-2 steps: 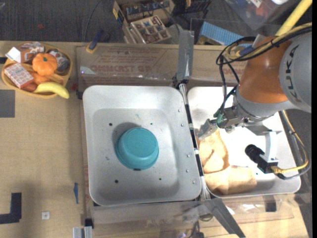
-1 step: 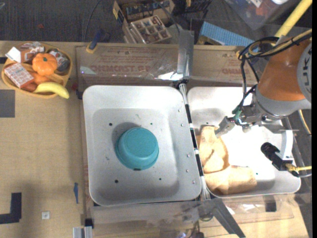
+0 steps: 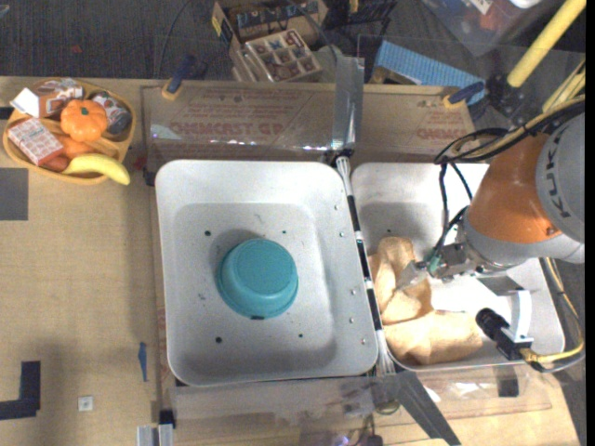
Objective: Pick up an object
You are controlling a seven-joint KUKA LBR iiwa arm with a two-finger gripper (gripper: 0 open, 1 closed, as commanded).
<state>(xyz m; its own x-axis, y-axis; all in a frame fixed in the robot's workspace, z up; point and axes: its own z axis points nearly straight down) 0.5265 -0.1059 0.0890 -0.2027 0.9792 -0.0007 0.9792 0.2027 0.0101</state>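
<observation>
A teal bowl (image 3: pixel 258 277) lies upside down in the middle of the left bin (image 3: pixel 186 193). In the right bin (image 3: pixel 400 189), a crumpled tan cloth (image 3: pixel 409 314) fills the front left part. The arm comes in from the right, and my gripper (image 3: pixel 433 266) hangs low over the cloth's upper right edge, close to it or touching it. The wrist body hides the gripper's tips.
A yellow basket (image 3: pixel 65 137) with toy fruit and small boxes stands on the bench at the far left. A low cardboard wall (image 3: pixel 251 119) runs behind both bins. Boxes and clutter lie on the floor beyond it.
</observation>
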